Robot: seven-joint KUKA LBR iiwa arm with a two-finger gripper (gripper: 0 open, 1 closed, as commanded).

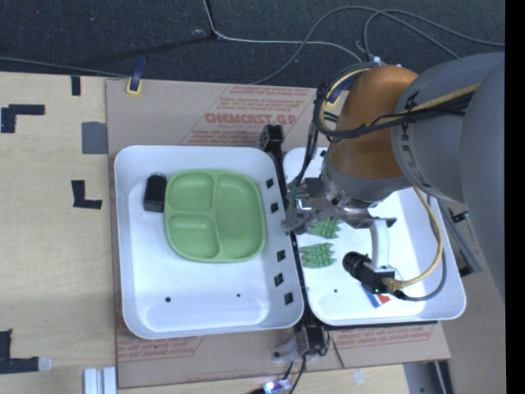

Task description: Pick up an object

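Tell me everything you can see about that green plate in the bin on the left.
The green plate is a pale green, rounded-square tray, seemingly smooth plastic, moulded into three compartments: one large along the left and bottom, two smaller ones at the top and right. It lies flat, right side up, slightly rotated, in the middle of the left white bin. A small black block sits against its upper left edge. Its compartments hold nothing visible.

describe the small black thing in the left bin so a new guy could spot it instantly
Start at the left bin, the one holding the green plate. Look at the plate's upper-left edge: the black block sits on the bin floor right against it. It is the one dark, boxy thing in that bin, far smaller than the plate, and larger than the black dots on the bin floor.
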